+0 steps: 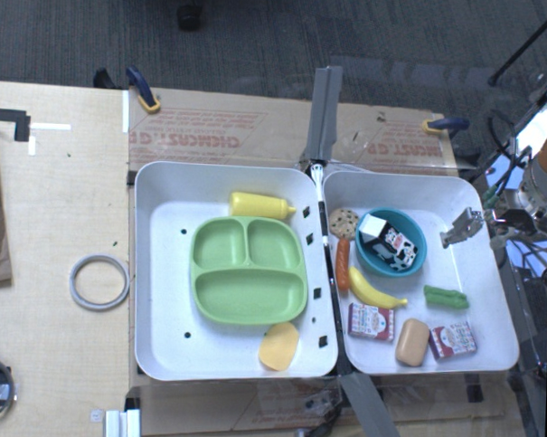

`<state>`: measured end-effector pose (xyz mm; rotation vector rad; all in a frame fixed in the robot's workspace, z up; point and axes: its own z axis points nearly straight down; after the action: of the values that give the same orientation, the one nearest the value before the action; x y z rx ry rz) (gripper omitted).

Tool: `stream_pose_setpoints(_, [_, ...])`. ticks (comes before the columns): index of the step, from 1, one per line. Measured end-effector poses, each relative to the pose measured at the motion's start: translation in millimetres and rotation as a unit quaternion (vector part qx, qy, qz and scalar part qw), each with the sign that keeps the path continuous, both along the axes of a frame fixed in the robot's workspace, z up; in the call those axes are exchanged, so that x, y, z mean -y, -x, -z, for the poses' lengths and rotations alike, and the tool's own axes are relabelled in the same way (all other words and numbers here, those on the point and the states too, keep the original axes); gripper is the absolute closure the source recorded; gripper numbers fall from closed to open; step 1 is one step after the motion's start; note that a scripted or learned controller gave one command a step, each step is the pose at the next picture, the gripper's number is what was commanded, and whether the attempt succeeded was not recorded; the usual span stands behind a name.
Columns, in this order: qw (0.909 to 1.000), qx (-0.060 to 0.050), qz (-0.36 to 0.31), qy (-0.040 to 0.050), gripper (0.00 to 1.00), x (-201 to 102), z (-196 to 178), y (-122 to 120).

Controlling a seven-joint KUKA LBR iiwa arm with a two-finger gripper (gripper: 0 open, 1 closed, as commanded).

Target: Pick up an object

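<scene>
Poised above the right shallow white bin [485, 354] near its far right wall: grey metal gripper [460, 228], spread open, holding nothing. Below and left, round blue bowl [391, 243] (small black-and-white carton inside); curved yellow banana [373, 290] just beside it.

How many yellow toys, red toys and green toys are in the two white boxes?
Yellow: 3, bottle, banana, chip
Red: 3, sausage, two cartons
Green: 2, plate, bean pod
Total: 8
</scene>
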<state>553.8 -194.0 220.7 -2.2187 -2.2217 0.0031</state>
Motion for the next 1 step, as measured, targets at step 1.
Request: stream_pose_setpoints(1, [0.9996,0.016,-0.024,0.0034,0.00,-31.2,100.5,-50.6])
